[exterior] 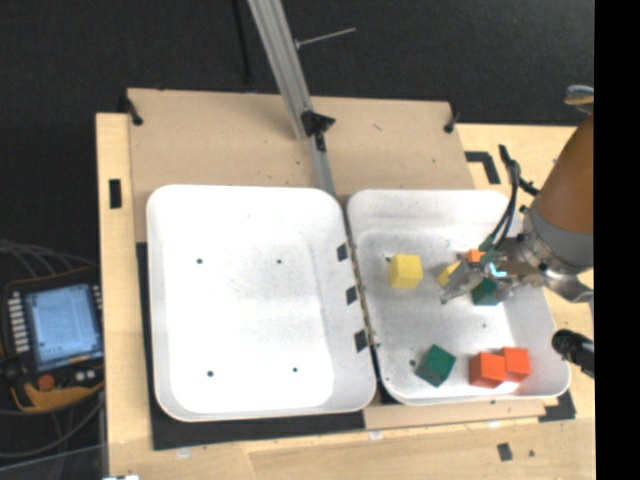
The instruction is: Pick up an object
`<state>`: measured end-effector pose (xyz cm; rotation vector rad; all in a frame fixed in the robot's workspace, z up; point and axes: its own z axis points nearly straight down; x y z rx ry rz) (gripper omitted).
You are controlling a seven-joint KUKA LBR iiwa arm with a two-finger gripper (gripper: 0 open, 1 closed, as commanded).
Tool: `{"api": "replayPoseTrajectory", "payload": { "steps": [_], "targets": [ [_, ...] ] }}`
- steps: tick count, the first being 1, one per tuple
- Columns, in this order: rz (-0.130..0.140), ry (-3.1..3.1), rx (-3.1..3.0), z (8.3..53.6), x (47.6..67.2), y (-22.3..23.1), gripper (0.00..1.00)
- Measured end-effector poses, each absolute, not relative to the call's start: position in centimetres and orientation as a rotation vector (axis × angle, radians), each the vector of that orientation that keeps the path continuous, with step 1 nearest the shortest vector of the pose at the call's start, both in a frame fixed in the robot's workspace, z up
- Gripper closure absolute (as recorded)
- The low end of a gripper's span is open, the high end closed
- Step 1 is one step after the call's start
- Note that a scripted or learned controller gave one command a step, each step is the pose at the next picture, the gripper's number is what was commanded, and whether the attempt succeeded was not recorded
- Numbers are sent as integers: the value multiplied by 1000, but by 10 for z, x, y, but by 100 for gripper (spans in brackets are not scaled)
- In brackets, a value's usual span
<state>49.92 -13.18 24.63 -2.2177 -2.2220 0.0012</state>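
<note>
The tool (470,278) hangs low inside the right bin (420,208), near its right wall; whether it is spread or pinching anything cannot be told, as small yellow, orange and dark green bits crowd around it. Loose in this bin lie one yellow block (405,271) to the tool's left, one green block (435,365) near the front, and two orange blocks (499,366) touching each other at the near right. The left bin (245,298) adjoins it on the pale wooden table (290,133). A handheld screen unit (55,333) sits at far left, its text unreadable.
</note>
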Motion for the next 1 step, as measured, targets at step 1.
{"api": "replayPoseTrajectory", "payload": {
  "steps": [1],
  "targets": [
    [-2,-2221,-2224,248,500,-132,0]
  ]
}}
